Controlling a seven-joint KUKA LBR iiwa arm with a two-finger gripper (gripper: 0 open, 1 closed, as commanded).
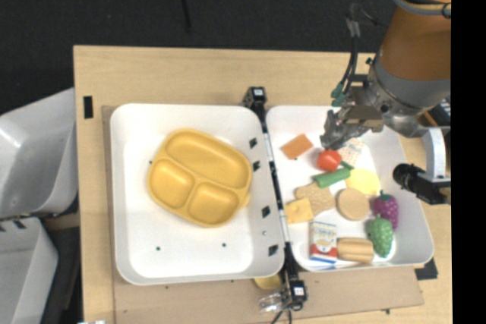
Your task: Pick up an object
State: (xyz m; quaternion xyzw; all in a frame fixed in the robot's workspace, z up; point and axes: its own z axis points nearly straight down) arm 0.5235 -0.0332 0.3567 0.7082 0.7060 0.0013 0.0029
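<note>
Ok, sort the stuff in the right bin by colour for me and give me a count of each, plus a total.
Orange: 1, the flat orange piece
Red: 1, the tomato
Green: 2, the green pod and the leafy green
Yellow: 2, the yellow slice and cheese wedge
Tan: 3, cracker, round biscuit, bread roll
Purple: 1, grapes
White: 1, carton
Total: 11

We take this for a robotics lab: a plain wooden desk against black backdrop, two white bins clamped side by side, toy food, and an industrial arm.
</note>
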